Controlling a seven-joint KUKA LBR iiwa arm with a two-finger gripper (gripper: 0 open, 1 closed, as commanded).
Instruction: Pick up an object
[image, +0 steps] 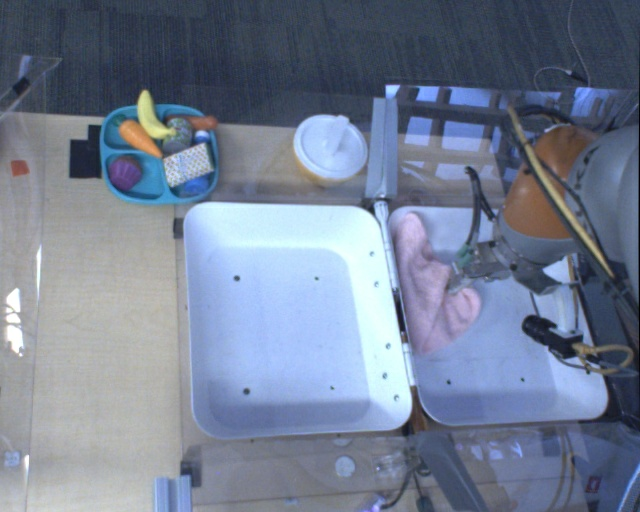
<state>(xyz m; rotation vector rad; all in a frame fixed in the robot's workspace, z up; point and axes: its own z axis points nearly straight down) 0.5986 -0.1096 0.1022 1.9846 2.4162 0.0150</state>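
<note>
Where the arm (560, 200) enters from the right of the camera view, its orange band sits above the rear half of the right bin (520, 390). The hand (463, 272) points toward the left and is positioned low over that bin. It is at the right edge of the pink cloth (425, 290) and appears to touch it, though the slant of the view does not confirm contact. How far the hand is open cannot be determined at this resolution, and no object is seen to be gripped by it.

The pink cloth lies crumpled in the right bin, along the bin's left wall. It runs from the rear left corner to about the middle of the bin's depth. Its wider end is toward the front, just beside the hand.

The left bin (290, 320) stands edge to edge with the right bin on the tabletop (90, 330).

Behind the left bin, items on the tabletop are as follows:
- A blue tray (150, 198) at the rear left, divided into compartments. It holds a banana (150, 117), a carrot (138, 138), a purple item (125, 172) and a patterned block (190, 163).
- A black square (85, 157) just beside the tray's left side.
- A round container (331, 147) with a white lid, near the rear right corner of the left bin.
</note>
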